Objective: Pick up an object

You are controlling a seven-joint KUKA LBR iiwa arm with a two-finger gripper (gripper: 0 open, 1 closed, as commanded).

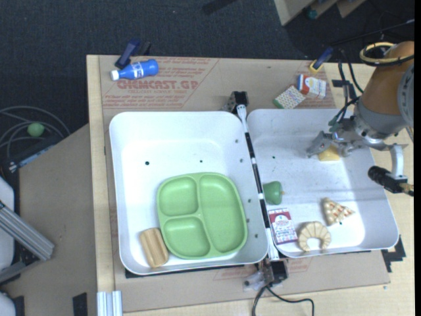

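A dark carpeted floor surrounds my wooden bench (197, 78), and on it sit two shallow white bins, side by side. My claw (332, 145) is low in the right bin (368, 242), near its far side, fingers spread apart around a small yellow piece (328, 154) that lies on the bin floor beneath them; I have nothing gripped yet. That piece looks like my target. The risk, as I judge it, is closing off-centre: the piece is small and flat, so my fingers could push it aside or shut above it and come up bare. Further out, a pizza slice (337, 210), a croissant (314, 236), a red card (281, 226) and a green pepper (272, 191) lie well apart from me. The left bin (131, 143) holds a green divided plate (200, 214) and a bread slice (154, 247).
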